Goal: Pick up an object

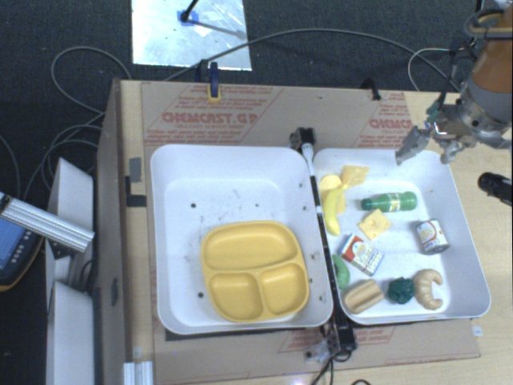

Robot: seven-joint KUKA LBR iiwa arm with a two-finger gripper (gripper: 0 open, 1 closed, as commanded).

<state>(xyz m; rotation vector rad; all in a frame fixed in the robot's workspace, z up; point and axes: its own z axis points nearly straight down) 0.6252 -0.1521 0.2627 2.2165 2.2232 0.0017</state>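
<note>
The right bin [469, 247] holds several toy foods: a banana [331, 203], a green bottle [390, 202], a cheese wedge [373, 225], a small can [431, 236], a red and white carton [362, 255], a bread roll [363, 295], broccoli [401, 289] and a croissant [430, 287]. My gripper [426, 151] hangs over that bin's far right corner, above and to the right of the bottle. Its fingers [405, 148] are spread open with nothing between them.
A yellow divided tray [255, 269] lies in the left bin [184, 215]. A black divider [314, 191] runs between the bins. Cables cross the dark floor behind the bench, and a foil sheet [188, 21] lies at the back.
</note>
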